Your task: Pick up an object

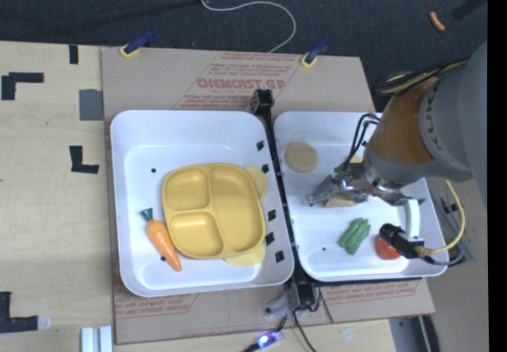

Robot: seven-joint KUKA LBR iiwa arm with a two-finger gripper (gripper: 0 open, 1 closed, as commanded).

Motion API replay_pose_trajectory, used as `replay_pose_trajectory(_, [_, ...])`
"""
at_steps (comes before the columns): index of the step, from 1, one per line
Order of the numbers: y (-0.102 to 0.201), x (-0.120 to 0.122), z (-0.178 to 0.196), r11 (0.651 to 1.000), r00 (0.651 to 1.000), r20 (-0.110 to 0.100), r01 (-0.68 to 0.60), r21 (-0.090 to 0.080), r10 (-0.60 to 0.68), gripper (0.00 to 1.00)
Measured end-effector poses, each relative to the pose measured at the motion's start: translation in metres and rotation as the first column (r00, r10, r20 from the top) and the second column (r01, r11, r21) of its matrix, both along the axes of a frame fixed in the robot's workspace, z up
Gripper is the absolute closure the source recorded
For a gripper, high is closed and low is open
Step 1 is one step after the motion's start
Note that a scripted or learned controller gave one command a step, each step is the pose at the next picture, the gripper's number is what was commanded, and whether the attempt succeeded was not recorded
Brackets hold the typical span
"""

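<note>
The arm reaches in from the right, orange band above the wrist, and its gripper (326, 193) sits low over the middle of the right bin (317, 263) — whether the jaws are apart or closed I cannot tell. A pale yellowish piece (342, 200) lies just beside the fingers. Toward the bin's near edge lie a green vegetable (353, 235) and a red object (386, 248); a tan disc (301, 157) rests near its far-left corner. The left bin (127, 144) holds a yellow divided plate (212, 209) and a carrot (162, 240) beside it.
</note>
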State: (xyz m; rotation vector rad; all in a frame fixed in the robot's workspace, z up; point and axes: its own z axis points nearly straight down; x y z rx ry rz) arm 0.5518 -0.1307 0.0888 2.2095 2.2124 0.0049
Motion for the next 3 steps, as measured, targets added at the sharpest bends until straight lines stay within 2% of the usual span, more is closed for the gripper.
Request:
replay_pose_trajectory(1, [-0.002, 0.004, 0.015, 1.000, 1.000, 0.014, 0.000, -0.004, 0.000, 1.00])
replay_pose_trajectory(2, [-0.001, 0.009, 0.078, 1.000, 1.000, -0.008, 0.000, 0.007, 0.000, 1.00])
replay_pose_trajectory(3, [-0.001, 0.010, 0.130, 1.000, 1.000, -0.009, 0.000, 0.007, 0.000, 1.00])
